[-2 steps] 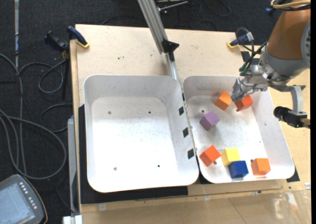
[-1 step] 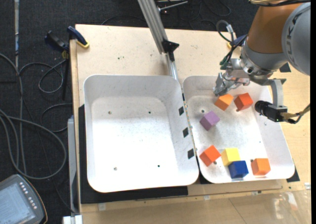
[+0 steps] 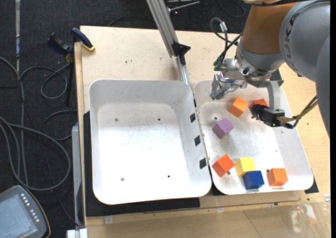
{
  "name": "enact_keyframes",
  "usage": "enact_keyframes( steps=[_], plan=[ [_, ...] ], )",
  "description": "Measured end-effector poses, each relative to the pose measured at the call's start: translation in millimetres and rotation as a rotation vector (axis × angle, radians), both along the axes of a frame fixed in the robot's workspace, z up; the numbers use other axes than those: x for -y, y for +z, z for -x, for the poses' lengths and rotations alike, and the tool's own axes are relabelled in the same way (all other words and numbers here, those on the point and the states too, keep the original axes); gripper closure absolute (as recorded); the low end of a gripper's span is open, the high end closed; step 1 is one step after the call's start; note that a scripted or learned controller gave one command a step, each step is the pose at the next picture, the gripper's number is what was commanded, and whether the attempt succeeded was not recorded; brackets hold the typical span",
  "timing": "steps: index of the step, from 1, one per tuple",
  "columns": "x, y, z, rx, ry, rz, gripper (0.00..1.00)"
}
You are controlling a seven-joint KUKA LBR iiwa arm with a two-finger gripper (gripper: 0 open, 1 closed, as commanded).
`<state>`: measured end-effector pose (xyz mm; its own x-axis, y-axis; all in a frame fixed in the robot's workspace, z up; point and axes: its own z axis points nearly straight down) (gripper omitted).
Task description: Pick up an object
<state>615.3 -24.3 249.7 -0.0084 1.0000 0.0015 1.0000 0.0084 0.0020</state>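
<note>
- Near rim of right bin point(image 3: 302, 166): orange-red cube point(image 3: 223, 164), yellow cube point(image 3: 244, 166), blue cube point(image 3: 253, 179) and orange cube point(image 3: 276, 177), clustered close.
- Mid-bin: purple cube point(image 3: 223, 127), alone, tilted.
- Farther back: second orange cube point(image 3: 238, 106), red block point(image 3: 259, 106) beside it.
- Arm point(image 3: 294, 27) came in from right, wrist bent down over bin's far corner.
- Gripper point(image 3: 219, 93) hung near far-left corner, clear of the cubes; finger spread: can't tell.
</note>
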Motion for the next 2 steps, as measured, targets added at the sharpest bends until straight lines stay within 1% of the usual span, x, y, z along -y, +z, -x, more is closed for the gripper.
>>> enact_keyframes(
  steps=[1,2],
  plan=[
    [-63.1,-3.4,-14.8,0.000,0.000,0.000,1.00],
    [-111.5,1.3,-30.7,0.001,-0.001,-0.001,1.00]
  ],
)
